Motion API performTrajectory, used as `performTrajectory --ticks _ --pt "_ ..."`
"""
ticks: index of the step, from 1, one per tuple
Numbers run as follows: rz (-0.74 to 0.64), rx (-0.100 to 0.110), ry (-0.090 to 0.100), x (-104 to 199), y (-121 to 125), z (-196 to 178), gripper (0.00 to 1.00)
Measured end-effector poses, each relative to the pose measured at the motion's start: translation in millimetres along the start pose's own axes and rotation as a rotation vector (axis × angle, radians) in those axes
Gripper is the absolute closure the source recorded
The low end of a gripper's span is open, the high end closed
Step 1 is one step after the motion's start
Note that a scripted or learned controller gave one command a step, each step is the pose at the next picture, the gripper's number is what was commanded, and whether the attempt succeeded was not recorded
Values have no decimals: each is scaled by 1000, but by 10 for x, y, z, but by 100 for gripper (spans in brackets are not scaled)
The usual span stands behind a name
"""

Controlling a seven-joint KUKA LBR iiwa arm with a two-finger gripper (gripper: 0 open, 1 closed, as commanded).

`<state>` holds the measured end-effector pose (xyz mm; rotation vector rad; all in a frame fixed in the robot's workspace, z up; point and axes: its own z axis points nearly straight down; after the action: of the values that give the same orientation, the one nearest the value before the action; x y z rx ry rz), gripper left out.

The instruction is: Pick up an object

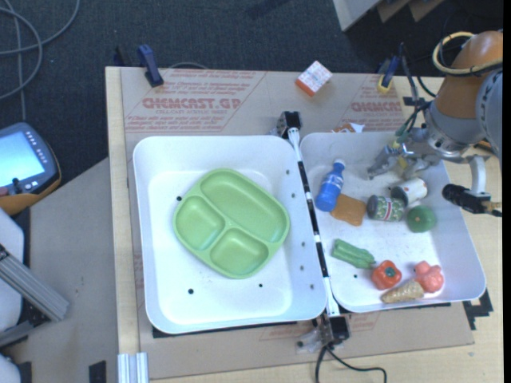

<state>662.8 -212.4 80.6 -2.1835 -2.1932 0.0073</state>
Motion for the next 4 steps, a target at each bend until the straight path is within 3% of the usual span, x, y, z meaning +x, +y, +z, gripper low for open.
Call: performTrajectory --ticks 4 --pt "0 0 -1 -1 1 -1 0"
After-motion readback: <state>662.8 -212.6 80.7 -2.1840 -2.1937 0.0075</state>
